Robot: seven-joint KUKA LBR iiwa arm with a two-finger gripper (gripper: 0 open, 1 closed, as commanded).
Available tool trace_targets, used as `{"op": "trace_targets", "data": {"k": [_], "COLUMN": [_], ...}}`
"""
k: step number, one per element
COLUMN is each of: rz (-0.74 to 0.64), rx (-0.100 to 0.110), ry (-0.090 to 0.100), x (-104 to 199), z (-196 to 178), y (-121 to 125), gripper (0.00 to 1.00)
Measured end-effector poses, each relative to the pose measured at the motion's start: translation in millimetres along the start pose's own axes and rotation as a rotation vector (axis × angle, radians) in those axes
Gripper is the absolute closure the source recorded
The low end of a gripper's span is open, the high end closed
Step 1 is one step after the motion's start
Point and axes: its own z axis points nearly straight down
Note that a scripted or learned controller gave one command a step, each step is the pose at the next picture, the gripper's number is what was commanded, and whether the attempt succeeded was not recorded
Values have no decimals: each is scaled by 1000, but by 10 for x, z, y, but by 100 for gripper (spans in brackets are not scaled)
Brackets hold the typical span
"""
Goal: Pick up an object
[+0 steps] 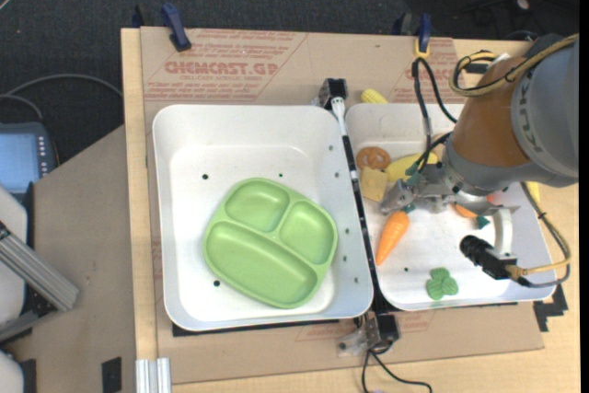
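My gripper [411, 195] hangs low over the left half of the right bin [515, 244], under the grey arm with its orange band [488, 129]. Directly below and touching distance from it lies an orange carrot [391, 236], pointing toward the front. A tan wedge [373, 185] and a brown round piece [373, 158] sit just left of the gripper by the bin wall. A yellow banana-like piece [405, 167] shows behind it. A green broccoli piece [442, 283] rests near the bin's front. A small orange piece [465, 212] peeks out beneath the arm.
The left bin [184, 161] holds a green divided plate [270, 240]. A yellow item [373, 97] lies on the bench behind the right bin. Cables [433, 78] trail along the arm. Blue clamps [175, 25] hold the board's back edge.
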Motion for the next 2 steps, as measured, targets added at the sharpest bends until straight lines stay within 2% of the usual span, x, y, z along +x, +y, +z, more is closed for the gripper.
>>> {"op": "trace_targets", "data": {"k": [1, 2], "rz": [0, 1], "rx": [-3, -2], "ry": [-1, -1], "x": [-1, -1], "z": [-104, -98], "y": [6, 3], "gripper": [100, 0]}}
